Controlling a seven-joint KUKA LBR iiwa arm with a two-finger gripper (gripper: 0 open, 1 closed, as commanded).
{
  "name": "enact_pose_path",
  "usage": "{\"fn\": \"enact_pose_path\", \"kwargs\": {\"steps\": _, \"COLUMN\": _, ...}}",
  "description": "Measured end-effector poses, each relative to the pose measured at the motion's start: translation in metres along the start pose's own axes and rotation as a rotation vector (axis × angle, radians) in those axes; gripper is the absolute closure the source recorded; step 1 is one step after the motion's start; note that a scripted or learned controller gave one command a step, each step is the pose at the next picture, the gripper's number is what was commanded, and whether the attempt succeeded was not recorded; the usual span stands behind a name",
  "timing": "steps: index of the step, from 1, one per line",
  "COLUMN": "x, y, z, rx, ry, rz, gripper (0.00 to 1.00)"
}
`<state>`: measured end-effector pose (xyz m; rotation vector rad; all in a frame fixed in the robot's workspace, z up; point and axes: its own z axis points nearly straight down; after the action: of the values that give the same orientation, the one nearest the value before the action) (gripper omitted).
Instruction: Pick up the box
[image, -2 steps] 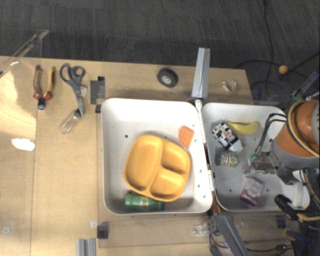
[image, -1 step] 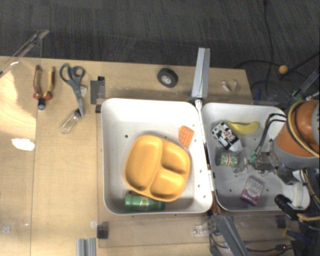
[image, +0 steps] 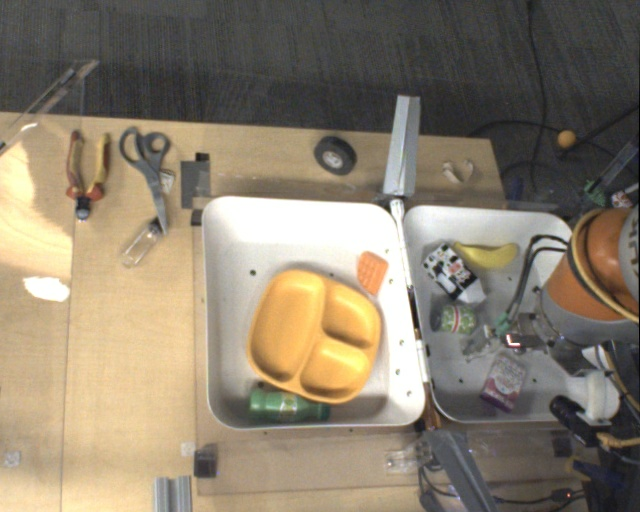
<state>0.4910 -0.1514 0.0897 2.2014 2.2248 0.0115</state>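
Overhead, you had the arm (image: 600, 270) reaching in from the right over the right bin (image: 440, 400). Its end effector (image: 500, 335) hung low among that bin's items; open or closed, you could not tell. The box (image: 447, 270), black-and-white patterned, lay in the far left part of that bin, beside a banana (image: 490, 256). A yellow divided tray (image: 315, 335) sat in the left bin (image: 225, 300) on the worktop (image: 120, 350).
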Motion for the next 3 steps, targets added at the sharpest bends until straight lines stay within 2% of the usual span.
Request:
{"fn": "enact_pose_path", "kwargs": {"steps": 1, "x": -0.001, "y": 0.004, "z": -0.012, "rx": -0.010, "ry": -0.005, "rz": -0.002, "gripper": 1.00}}
{"fn": "enact_pose_path", "kwargs": {"steps": 2, "x": -0.001, "y": 0.004, "z": -0.012, "rx": -0.010, "ry": -0.005, "rz": -0.002, "gripper": 0.00}}
{"fn": "enact_pose_path", "kwargs": {"steps": 3, "x": -0.013, "y": 0.000, "z": 0.000, "rx": -0.001, "ry": 0.001, "rz": -0.035, "gripper": 0.00}}
